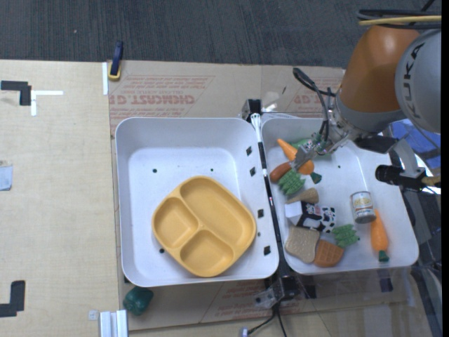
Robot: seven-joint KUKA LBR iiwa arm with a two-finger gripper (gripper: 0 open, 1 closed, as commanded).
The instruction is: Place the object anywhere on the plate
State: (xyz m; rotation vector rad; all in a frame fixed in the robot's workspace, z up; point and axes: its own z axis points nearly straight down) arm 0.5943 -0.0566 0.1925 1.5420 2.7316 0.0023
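From my seat at the overhead camera, I see the grey arm with its orange band (382,51) reaching in from the right, over the far part of the right white bin (400,258). Its two-finger gripper (306,159) is down among the toy food at that bin's left side, the tip right at an orange carrot-shaped piece (286,148) and just above a green leafy piece (292,182). I cannot tell whether anything sits between the fingers, nor how they stand; they are too small and cluttered to read.

In the same bin I see a small metal can with a pale label (363,206) standing near the middle, a second orange carrot with a green end (379,236) by the right wall, a slice of brown bread (302,244) touching an orange rounded piece (328,254) at the near edge, and a black-and-white patterned item (313,220) just behind them.

The yellow three-compartment plate (203,225) lies in the left white bin (133,188), toward its near side, with nothing on it. A dark green object (138,299) rests on the bench outside that bin's near left corner.
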